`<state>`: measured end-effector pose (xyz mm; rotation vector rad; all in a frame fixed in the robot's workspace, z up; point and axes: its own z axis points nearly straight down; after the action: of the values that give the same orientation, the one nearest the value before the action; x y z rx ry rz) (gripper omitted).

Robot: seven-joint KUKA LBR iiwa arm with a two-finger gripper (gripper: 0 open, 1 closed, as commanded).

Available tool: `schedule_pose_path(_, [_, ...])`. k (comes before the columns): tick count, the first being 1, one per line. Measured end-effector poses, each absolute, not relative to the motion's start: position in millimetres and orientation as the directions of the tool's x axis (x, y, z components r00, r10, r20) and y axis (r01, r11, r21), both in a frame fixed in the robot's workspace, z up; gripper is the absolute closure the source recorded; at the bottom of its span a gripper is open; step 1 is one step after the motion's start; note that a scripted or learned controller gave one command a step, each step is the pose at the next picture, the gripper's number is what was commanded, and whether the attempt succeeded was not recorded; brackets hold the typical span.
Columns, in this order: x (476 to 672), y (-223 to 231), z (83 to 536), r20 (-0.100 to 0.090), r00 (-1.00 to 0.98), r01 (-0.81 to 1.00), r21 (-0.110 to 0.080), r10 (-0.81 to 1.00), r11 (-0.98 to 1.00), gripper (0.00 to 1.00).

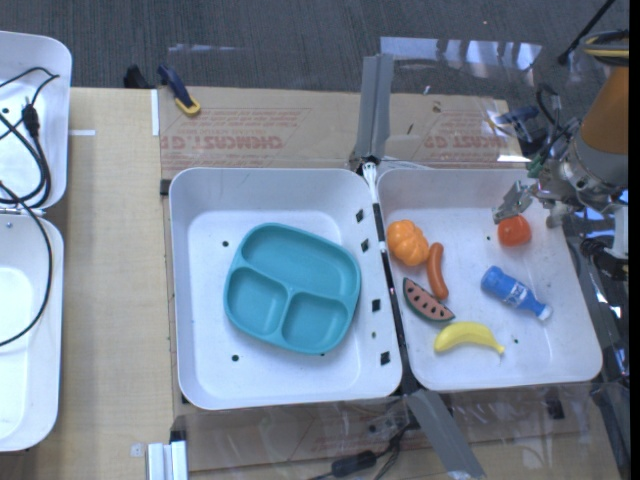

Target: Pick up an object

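Camera view: end effector (516,204) hung over the right bin's (480,373) far right corner.
Its fingers' state could not be told, being small and blurred; the arm was cut off at the right edge. A red tomato (514,230) lay just beneath, apart from the blue bottle (514,293) and banana (468,339).

teal plate (292,287), yellow banana (468,339), blue bottle (514,293)

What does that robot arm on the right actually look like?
The arm shows an orange band with grey metal below it. Dark cables and a few blue ones bunch around the wrist. Its end effector is a small grey metal piece.
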<state>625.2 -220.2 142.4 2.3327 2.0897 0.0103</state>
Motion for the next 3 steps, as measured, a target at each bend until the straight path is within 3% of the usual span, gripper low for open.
schedule_pose_path(1, [569.4,-202.5,89.2,0.007,0.093,0.996,-0.008,0.996,-0.093,0.00])
schedule_pose_path(2, [506.0,-185.2,144.9,0.002,-0.021,1.000,-0.005,1.000,0.021,0.00])
schedule_pose_path(3, [493.4,-132.6,89.8,0.002,-0.104,0.995,-0.005,0.995,0.104,0.00])
